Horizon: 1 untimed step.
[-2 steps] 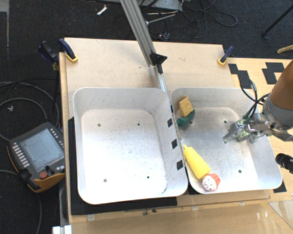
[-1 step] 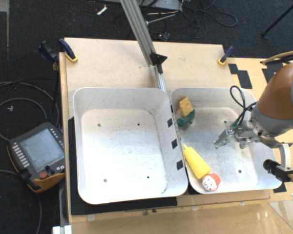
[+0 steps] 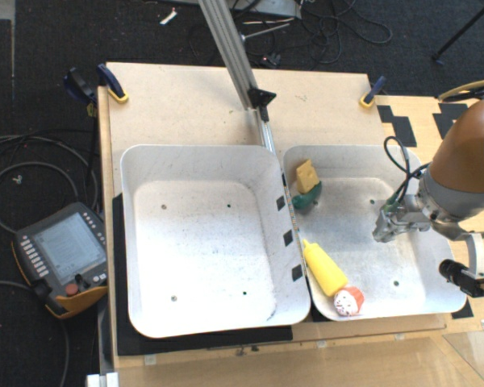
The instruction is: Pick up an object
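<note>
- Dark carpeted floor surrounds a pale wooden table (image 3: pixel 194 107), with cables trailing across the floor at the top and left.
- Two shallow white bins sit side by side on the table: the left bin (image 3: pixel 145 168) and the right bin (image 3: pixel 423 293).
- At the right bin's left side, near the top, a tan block (image 3: pixel 306 174) rests on a dark green object (image 3: pixel 305 200).
- Lower down, a yellow object (image 3: pixel 324 269) lies at a slant by the bin's left wall, with a small white and red object (image 3: pixel 348 301) just beside its lower end.
- From the right, the grey and orange arm (image 3: pixel 464 164) reaches into the right bin.
- Its tool (image 3: pixel 385 226) hangs over the bin's middle, well apart from every object; I cannot tell how it is set.
- On the floor at the left lies a handheld control pendant (image 3: pixel 60 252).
- A metal rail (image 3: pixel 230 43) slants down from the top toward the gap between the bins.
</note>
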Tool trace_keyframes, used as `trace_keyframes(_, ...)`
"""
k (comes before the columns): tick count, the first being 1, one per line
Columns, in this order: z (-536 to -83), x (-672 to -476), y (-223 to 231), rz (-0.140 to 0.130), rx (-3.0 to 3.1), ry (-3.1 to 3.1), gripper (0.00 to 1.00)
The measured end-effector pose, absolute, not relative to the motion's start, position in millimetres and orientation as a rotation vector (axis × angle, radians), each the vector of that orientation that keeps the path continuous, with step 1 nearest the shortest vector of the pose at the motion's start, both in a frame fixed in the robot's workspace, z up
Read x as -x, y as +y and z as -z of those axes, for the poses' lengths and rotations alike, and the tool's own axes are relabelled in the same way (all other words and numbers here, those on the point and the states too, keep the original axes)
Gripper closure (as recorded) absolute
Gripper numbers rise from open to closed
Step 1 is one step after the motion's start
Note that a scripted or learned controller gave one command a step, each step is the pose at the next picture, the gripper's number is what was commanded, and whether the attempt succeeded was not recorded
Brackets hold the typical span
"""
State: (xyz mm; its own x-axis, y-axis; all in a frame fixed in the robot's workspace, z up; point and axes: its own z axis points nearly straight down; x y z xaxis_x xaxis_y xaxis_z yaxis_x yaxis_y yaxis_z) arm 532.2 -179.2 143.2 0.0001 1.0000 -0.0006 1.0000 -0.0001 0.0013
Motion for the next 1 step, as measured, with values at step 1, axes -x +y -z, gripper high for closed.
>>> trace_keyframes(1, -199.8, -531.3, -169.7, -0.005, -2.214, 2.222, 1.00)
